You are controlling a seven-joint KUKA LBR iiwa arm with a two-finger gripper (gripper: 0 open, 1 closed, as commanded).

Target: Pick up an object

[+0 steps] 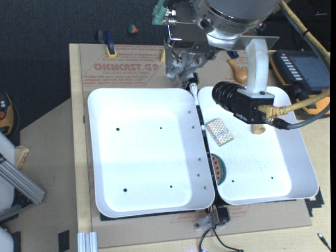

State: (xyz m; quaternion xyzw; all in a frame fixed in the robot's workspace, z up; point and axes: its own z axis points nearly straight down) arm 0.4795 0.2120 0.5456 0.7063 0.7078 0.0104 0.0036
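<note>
A brown board (126, 64) printed with red lettering lies under the far side of the bins. A blue-and-yellow clamp (109, 43) grips its far left edge. Farther off, on the dark carpet (63, 14), sits a small red-and-green bit (134, 29). At the far right rests a dark keypad device (300, 70). An aluminium rail (21, 180) slants at the near left.

Two white bins (142, 151), one patterned packet (219, 131), one green disc (218, 170).

bins (142, 193) white | small box (219, 132) tan, checkered | disc (218, 170) dark green, reddish edge
</note>
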